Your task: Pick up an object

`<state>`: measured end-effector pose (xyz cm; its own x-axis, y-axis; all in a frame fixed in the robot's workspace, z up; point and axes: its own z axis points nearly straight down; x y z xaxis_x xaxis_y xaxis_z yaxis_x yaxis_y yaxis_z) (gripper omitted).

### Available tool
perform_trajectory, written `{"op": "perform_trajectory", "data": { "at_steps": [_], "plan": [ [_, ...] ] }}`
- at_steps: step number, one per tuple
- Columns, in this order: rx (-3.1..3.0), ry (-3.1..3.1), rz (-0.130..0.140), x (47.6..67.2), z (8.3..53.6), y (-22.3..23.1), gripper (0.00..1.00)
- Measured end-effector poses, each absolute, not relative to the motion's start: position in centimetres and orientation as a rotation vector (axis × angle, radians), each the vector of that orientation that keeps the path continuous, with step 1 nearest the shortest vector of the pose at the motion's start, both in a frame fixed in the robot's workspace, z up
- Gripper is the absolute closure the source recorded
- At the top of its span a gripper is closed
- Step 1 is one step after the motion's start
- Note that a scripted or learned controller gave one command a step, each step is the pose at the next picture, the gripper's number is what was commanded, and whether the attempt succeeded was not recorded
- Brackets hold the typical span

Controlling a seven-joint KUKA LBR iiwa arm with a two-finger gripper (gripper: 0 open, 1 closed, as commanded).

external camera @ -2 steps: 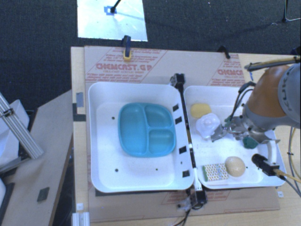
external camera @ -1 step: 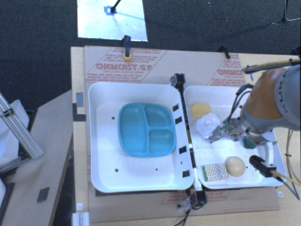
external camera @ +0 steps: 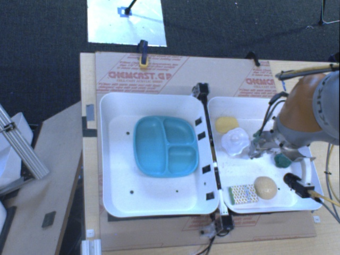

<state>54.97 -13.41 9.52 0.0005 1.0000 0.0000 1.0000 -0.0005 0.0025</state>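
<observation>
Arm [external camera: 311, 108] cut off at right frame edge. Gripper [external camera: 257, 149] fingertips too small and blurred to read. Teal object [external camera: 282, 160] just right of gripper, partly hidden under wrist, identity unclear.

Two white bins [external camera: 114, 158], one blue divided tray [external camera: 164, 146], five small objects [external camera: 227, 124] in the right bin.

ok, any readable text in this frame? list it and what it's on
"CHEMCAST GP", red print on the brown board behind the left bin.
A second slanted red print on the board behind the right bin: partly hidden, not legible.
Small patterned card in the right bin: too small to read.
</observation>
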Motion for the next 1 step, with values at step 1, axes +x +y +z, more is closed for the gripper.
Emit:
{"op": "perform_trajectory", "data": {
  "at_steps": [1],
  "plan": [
    [2.215,2.223,0.004,54.48,14.32,-12.78,1.0]
  ]
}}
